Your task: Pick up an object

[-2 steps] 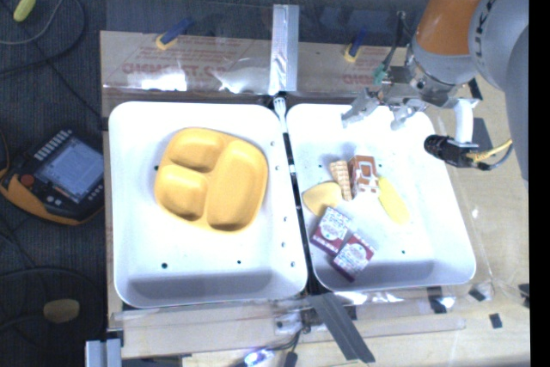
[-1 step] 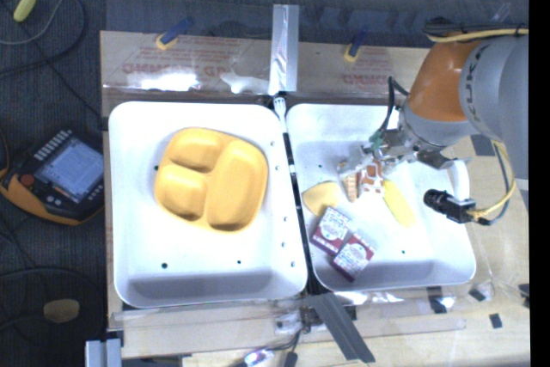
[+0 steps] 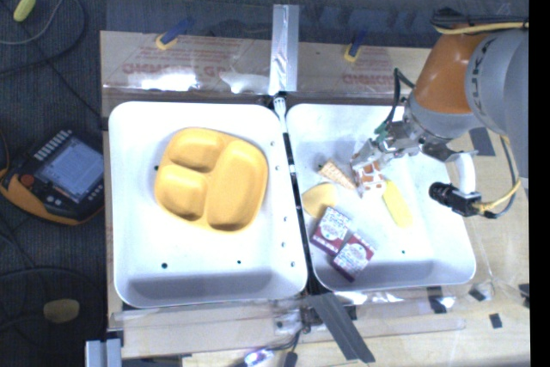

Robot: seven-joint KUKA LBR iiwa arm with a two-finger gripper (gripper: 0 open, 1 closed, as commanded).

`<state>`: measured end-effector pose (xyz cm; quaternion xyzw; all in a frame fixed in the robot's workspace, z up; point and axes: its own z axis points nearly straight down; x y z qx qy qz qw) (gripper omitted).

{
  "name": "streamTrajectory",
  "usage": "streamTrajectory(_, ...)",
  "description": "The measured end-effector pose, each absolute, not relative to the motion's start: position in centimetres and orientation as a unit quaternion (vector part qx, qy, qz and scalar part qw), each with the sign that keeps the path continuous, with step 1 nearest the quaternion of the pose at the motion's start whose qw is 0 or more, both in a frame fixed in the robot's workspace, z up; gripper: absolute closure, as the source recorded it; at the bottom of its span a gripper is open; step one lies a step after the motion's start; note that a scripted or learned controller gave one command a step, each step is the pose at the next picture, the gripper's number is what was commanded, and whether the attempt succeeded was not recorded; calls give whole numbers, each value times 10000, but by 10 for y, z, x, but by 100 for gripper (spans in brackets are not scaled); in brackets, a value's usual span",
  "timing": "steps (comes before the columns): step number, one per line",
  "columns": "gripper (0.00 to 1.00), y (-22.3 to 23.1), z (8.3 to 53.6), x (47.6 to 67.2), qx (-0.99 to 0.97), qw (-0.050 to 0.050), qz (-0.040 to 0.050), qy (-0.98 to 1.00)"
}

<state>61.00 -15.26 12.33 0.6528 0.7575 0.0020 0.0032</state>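
Metal and pale, the end effector (image 3: 378, 152) hangs low in the right bin (image 3: 447, 266), its tip crowded against a small white-and-red packet (image 3: 371, 177); whether it is spread or pinching cannot be told from this slanted view. Behind it the arm (image 3: 481, 90) shows a glossy orange band and a smooth grey shell, with a black cable looping beside it.

In the right bin lie several small things close together: a ridged tan cone (image 3: 337, 174) just left of the packet, a pale yellow round piece (image 3: 316, 199) near the bin's left wall, a smooth yellow bar (image 3: 396, 204) tilted to the right, and two crinkled dark red pouches (image 3: 342, 242) touching each other toward the front.

The left bin (image 3: 137, 271) holds a large yellow sectioned tray (image 3: 210, 178) with rounded, glossy compartments, lying bottom up.

Both bins are shallow white plastic with soft rounded corners, side by side on the brown counter (image 3: 129, 56), where clear plastic sheeting lies along the back.
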Motion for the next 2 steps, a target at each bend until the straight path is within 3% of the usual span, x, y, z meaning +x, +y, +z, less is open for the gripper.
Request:
streamTrajectory(1, 100, -161, 100, 599, 7253, 93, 120, 6883)
streamTrajectory(2, 100, -108, 203, 610, 7033, -13, -14, 7109)
